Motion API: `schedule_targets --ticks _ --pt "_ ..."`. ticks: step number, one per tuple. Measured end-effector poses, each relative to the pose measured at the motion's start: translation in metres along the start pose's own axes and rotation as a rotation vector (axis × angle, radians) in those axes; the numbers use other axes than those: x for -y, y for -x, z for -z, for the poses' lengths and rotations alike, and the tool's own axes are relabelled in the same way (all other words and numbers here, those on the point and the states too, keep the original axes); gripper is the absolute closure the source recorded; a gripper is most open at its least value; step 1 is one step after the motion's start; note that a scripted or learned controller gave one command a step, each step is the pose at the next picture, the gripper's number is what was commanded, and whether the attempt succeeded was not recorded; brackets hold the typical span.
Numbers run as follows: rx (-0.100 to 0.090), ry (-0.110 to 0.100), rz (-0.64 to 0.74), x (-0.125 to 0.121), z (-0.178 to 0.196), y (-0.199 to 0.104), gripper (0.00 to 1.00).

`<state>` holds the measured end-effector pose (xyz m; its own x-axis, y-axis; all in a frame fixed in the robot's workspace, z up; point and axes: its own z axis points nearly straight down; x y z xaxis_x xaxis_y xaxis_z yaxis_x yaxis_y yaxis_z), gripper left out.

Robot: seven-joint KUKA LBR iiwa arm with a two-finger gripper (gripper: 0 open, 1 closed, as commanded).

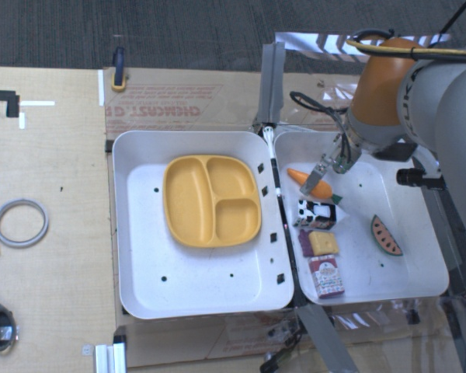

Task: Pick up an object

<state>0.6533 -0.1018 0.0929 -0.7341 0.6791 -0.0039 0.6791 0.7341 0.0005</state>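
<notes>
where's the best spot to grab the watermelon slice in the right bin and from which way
Probably across its narrow width at the middle, coming straight down from above. The watermelon slice lies flat on the floor of the right bin, a long curved wedge angled away from the wall, with bare floor on both long sides for the fingers. Its pointed ends offer less to grip. The gripper is over by the carrot.

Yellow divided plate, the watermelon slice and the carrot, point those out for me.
yellow divided plate [188,200]: camera view, floor of its long left compartment.
watermelon slice [386,235]: camera view, middle of its red flesh.
carrot [297,176]: camera view, its orange left end.
</notes>
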Motion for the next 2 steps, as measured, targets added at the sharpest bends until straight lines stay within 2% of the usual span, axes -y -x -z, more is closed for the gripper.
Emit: schedule_targets --ticks 1,2 --pt "0.004 0.000 0.004 -0.001 0.010 0.001 1.00" --pt "-0.002 -0.001 -0.172 -0.032 0.099 -0.053 1.00"
